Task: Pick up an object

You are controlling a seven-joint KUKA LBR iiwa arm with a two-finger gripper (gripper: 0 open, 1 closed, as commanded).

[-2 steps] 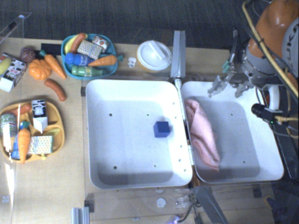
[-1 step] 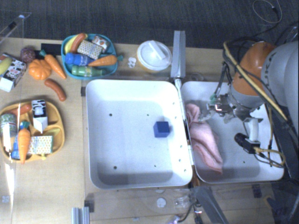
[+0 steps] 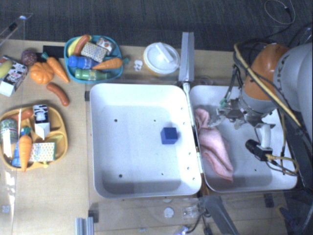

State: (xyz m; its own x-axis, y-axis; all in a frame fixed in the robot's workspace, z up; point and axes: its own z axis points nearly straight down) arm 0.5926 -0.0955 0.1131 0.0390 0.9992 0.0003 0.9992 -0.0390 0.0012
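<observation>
Arm [image 3: 288, 77]: enters from right, grey bulk with orange band, cut off by frame edge; cables cross it. Right bin [image 3: 244, 180]: far corner hidden under the wrist. Left bin [image 3: 127, 180]: fully seen. Pink cloth [image 3: 215, 148]: crumpled along right bin's left wall, upper end near gripper. Gripper [image 3: 220, 117]: low over cloth's top; cannot tell its state amid clutter. Blue cube [image 3: 169, 135]: small, right of centre in left bin.
</observation>
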